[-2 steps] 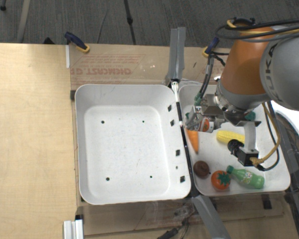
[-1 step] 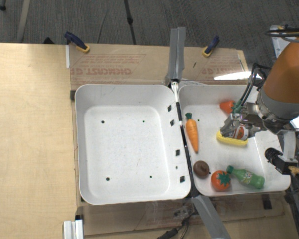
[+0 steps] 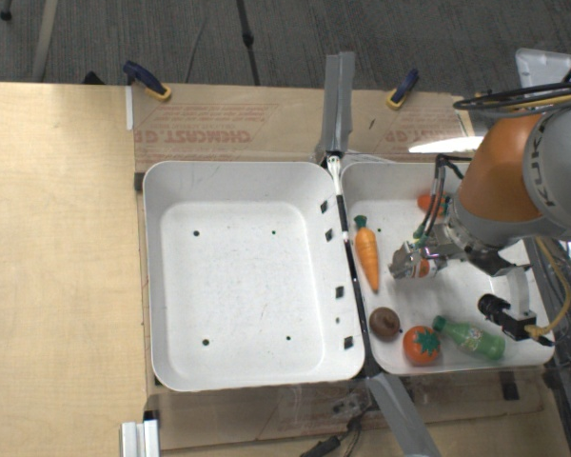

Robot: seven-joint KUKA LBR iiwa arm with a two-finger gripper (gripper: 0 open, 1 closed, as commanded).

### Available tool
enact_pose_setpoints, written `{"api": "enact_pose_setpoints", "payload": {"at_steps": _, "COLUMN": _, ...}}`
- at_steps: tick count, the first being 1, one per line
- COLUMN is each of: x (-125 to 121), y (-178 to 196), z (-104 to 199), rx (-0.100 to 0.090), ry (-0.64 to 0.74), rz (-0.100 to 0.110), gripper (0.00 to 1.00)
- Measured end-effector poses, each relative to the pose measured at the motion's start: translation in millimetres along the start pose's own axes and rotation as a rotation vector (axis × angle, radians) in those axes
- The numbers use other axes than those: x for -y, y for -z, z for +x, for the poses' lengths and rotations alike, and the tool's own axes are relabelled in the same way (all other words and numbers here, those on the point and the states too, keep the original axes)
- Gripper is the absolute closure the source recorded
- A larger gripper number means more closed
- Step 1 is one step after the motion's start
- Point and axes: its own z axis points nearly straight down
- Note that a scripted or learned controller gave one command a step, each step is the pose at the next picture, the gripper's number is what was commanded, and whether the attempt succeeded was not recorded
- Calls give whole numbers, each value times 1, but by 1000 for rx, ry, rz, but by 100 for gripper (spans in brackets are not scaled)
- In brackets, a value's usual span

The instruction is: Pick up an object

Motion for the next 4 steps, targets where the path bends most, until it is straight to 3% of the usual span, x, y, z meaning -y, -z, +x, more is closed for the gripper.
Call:
{"api": "enact_pose_setpoints", "payload": {"at_steps": 1, "x": 5, "y": 128, "z": 50, "rx": 2, "ry": -150, "rz": -4, "gripper": 100}}
{"api": "enact_pose_setpoints", "payload": {"at_steps": 2, "x": 19, "y": 57, "z": -76, "rx": 2, "ry": -96, "rz": -1, "gripper": 100}}
{"api": "enact_pose_setpoints", "payload": {"at_steps": 3, "x": -22, "y": -6, "z": 1, "rx": 0, "ry": -427, "rz": 0, "gripper": 100}}
{"api": "enact_pose_setpoints", "payload": {"at_steps": 4, "x": 69, "y": -8, "z": -18, "rx": 3, "ry": -12, "rz": -9, "gripper": 100}}
